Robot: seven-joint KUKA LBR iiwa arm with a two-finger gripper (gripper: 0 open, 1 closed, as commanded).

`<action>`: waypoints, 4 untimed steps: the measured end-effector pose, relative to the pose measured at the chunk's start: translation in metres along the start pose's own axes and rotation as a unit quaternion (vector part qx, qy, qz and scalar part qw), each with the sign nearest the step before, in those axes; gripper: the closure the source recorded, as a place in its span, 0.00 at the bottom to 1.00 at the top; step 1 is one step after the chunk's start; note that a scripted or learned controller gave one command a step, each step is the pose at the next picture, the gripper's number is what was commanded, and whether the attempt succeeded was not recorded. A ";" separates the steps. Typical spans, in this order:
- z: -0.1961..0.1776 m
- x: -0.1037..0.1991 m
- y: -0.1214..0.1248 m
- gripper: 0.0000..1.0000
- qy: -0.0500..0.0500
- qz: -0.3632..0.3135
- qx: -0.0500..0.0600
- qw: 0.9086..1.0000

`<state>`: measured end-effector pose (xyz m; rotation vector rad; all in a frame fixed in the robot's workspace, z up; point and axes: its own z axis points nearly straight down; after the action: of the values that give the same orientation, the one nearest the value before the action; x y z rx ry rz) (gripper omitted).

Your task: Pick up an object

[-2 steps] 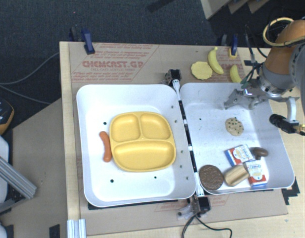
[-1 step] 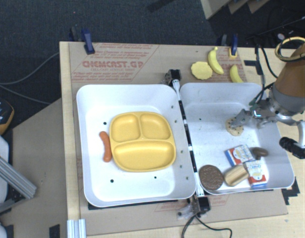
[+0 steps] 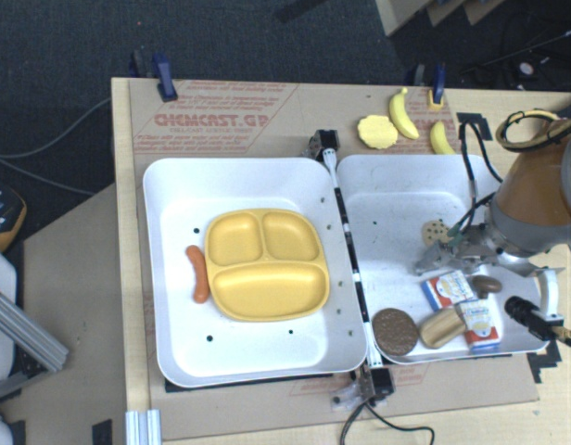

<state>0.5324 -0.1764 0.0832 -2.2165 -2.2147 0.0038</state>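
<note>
The right bin [image 3: 397, 188] holds a cluster near its front right: a round brown disc [image 3: 394, 331], a tan bread-like piece [image 3: 440, 327], two small blue, white and red cartons [image 3: 450, 290] [image 3: 480, 324], and a small dark brown piece [image 3: 487, 286]. A tan perforated cracker [image 3: 435, 231] lies a little further back. My gripper [image 3: 441, 256] is low inside this bin, between the cracker and the nearer carton, with the arm's orange band [image 3: 536, 193] behind it. Nothing visibly hangs from it.
The left bin [image 3: 174, 202] carries a yellow divided plate [image 3: 265, 264] with an orange sausage [image 3: 198, 273] to its left. On the bench behind the right bin lie two toy bananas [image 3: 403, 114] [image 3: 440, 137] and a yellow lump [image 3: 378, 132]. Cables [image 3: 471, 156] trail near the arm.
</note>
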 end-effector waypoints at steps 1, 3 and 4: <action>-0.012 -0.002 0.003 1.00 -0.002 0.000 -0.005 1.000; -0.003 -0.037 0.066 0.00 -0.002 -0.002 -0.005 1.000; -0.002 -0.042 -0.004 0.00 0.002 -0.001 -0.002 1.000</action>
<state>0.5283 -0.2189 0.0849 -2.2145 -2.2158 -0.0052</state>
